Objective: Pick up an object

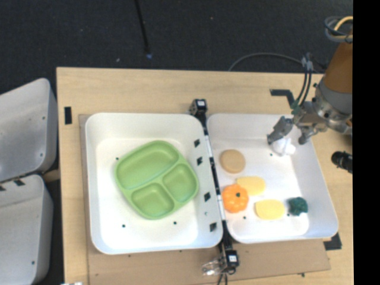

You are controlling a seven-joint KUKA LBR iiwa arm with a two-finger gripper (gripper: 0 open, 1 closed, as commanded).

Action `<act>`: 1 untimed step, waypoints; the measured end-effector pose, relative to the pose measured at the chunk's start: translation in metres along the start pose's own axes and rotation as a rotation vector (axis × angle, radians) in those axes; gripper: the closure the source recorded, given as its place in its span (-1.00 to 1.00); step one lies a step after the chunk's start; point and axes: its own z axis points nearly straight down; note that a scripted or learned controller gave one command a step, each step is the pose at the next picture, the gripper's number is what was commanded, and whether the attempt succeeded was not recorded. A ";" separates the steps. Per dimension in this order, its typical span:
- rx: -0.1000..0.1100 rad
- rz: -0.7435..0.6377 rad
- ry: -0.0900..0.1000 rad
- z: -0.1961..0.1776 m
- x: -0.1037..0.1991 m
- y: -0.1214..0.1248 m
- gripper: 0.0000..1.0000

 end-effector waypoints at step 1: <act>-0.013 -0.003 -0.002 -0.007 0.001 0.002 -1.00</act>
